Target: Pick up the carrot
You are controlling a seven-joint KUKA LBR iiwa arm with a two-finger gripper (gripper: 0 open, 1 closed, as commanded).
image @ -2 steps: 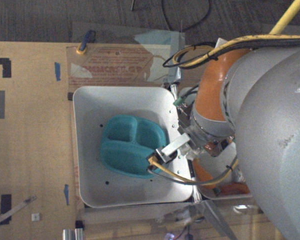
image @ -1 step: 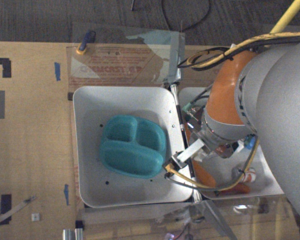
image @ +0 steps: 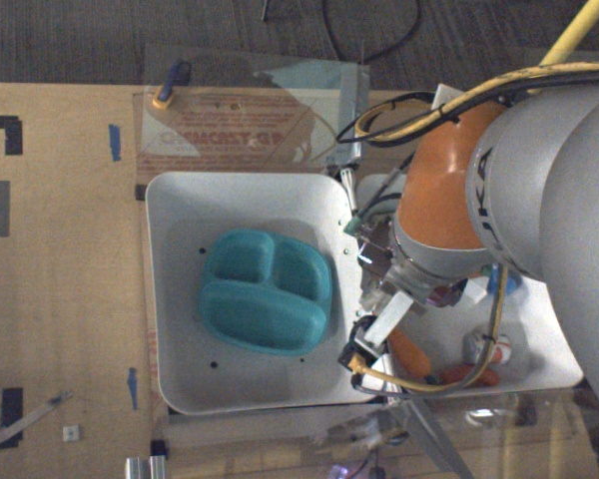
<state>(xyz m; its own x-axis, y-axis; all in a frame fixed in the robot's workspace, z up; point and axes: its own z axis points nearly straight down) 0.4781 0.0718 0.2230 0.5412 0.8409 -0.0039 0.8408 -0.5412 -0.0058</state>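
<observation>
Carrot (image: 411, 352): orange, lying aslant in the right bin (image: 539, 352), near its left wall, partly under the arm
Tool (image: 431, 292): over the same bin, near the carrot, masked by the wrist; how far open, and any hold, cannot be told
Neighbours: red-orange item (image: 471, 375) and silver can (image: 479, 347), close by
Risk, as judged: an off-centre descent could catch a neighbour or jam the carrot against the wall
</observation>
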